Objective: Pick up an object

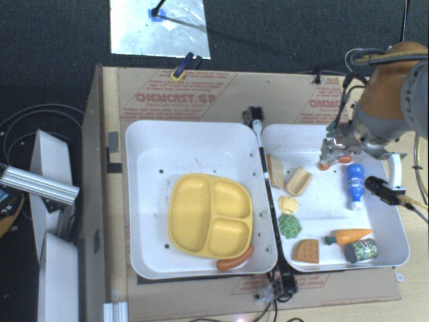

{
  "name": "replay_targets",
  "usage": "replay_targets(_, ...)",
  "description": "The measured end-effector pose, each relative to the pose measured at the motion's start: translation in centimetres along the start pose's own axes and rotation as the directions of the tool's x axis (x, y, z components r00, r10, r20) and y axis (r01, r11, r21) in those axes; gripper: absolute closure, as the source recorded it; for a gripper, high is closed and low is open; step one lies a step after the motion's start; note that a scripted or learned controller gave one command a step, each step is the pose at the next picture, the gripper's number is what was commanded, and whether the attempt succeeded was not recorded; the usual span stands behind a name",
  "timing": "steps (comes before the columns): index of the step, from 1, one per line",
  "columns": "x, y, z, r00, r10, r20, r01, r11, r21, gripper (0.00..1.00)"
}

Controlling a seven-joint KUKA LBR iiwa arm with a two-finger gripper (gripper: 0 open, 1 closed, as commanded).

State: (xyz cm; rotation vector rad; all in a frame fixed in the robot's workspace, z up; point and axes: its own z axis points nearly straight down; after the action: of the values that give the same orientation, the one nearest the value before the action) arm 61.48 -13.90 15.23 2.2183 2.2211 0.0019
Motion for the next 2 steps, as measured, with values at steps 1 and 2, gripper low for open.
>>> replay_targets(1,-6.89,4.08,-0.64,1.000,0.001,0.002,-0.001,1.000,-0.001,0.00)
replay_targets(2,-6.78,4.11,-0.62,1.000,-0.001,0.001,0.001,1.000,-0.001,0.00)
